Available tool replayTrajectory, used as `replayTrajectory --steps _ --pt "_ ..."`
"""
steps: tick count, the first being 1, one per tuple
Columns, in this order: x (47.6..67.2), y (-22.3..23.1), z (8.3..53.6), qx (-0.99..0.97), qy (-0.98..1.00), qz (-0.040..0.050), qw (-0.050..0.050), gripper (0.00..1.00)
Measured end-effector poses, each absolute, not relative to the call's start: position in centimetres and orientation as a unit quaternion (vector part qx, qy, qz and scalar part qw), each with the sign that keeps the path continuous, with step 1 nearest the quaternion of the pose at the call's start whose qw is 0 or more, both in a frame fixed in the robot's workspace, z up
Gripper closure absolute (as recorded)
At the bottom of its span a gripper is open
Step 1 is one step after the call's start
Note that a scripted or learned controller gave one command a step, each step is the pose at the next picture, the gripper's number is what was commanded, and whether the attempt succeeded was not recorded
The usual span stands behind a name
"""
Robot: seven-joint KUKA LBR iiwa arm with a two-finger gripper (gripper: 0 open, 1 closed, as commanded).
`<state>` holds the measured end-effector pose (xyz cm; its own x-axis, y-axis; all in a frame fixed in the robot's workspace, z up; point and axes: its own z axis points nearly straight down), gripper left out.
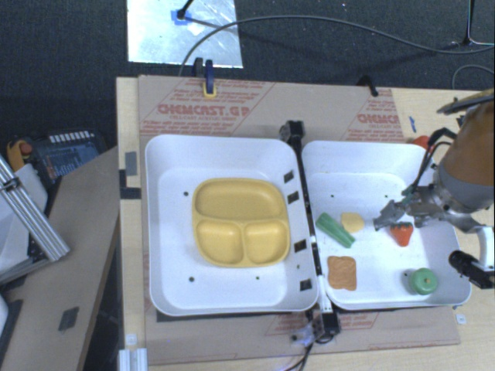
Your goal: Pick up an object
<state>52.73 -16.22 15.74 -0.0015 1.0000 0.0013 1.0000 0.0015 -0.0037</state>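
Camera view | hand (396, 216): low in right bin (371, 161), finger spread impossible to tell | red-orange piece (401, 234): just below hand, near or touching | yellow piece (353, 222), green wedge (335, 229): to its left, wedge lying diagonal.

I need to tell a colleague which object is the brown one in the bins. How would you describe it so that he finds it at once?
Look at the right bin, the one next to the bin holding the yellow divided tray. Along its front edge, near the divider between the bins, lies the brown square piece. It is flat and toast-coloured, unlike the green stick above it and the round green object to its right.
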Motion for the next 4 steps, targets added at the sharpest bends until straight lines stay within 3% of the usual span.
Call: replayTrajectory --steps 1,2,4 --pt "52.5 -16.4 11.9 -0.707 -0.707 -0.001 -0.003 0.0" --pt "52.7 -16.5 13.2 -0.707 -0.707 -0.0022 -0.005 1.0" --pt "52.9 -17.1 20.8 -0.706 -0.708 -0.0013 -0.003 1.0"
